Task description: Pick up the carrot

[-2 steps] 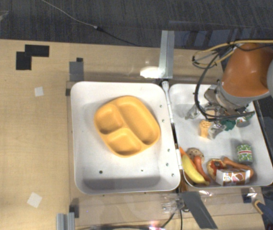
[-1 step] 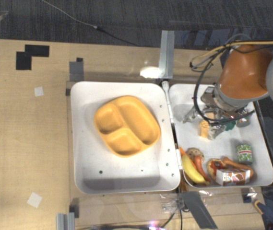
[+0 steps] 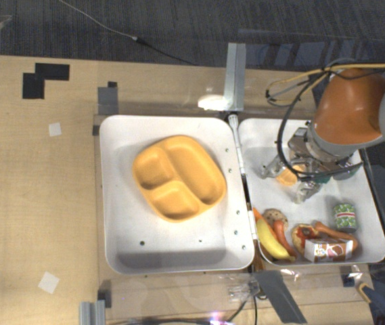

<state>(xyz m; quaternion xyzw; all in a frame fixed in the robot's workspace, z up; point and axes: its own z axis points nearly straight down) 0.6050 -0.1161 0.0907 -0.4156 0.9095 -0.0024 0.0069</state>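
gripper (image 3: 287,179) over right bin (image 3: 375,212) | fingers spread around a small orange piece | carrot (image 3: 281,230) beside banana (image 3: 269,236)

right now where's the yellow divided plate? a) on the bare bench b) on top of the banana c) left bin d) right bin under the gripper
c: the yellow divided plate lies alone in the left bin, while the gripper hangs over the right bin with the food items.
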